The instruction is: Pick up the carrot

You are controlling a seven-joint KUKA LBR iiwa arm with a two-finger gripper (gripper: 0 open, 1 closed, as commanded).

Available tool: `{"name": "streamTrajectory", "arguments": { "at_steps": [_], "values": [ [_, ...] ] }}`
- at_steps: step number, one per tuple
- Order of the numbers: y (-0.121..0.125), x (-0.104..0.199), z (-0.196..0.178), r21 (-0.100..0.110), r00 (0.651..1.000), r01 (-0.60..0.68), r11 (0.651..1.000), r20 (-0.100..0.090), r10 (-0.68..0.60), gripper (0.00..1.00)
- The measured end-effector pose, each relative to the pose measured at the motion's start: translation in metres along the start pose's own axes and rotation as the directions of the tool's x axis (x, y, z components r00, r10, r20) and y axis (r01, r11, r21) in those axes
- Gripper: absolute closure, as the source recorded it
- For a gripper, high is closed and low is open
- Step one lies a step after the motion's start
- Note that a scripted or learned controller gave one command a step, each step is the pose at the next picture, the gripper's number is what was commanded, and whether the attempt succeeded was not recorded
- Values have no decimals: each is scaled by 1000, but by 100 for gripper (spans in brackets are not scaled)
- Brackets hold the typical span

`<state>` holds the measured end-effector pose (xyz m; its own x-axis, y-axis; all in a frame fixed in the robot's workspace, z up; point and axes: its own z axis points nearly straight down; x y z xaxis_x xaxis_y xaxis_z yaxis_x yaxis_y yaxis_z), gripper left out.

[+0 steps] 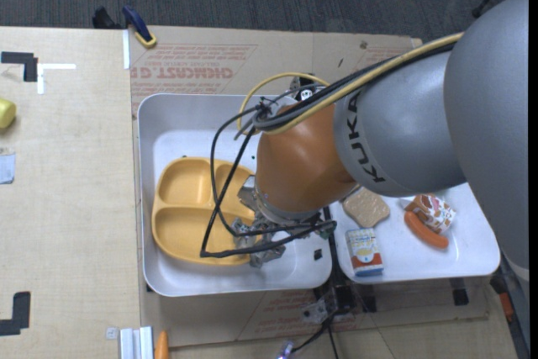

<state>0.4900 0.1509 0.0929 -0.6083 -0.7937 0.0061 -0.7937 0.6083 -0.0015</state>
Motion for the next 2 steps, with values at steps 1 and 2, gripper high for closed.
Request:
{"name": "streamTrajectory", "arguments": {
  "at_steps": [1, 2],
  "values": [
    [-58, -7, -52, -3, 989, -147, 989, 6, 147, 100],
    [7, -26, -131, 0, 994, 108, 994, 7, -108, 100]
  ]
}}
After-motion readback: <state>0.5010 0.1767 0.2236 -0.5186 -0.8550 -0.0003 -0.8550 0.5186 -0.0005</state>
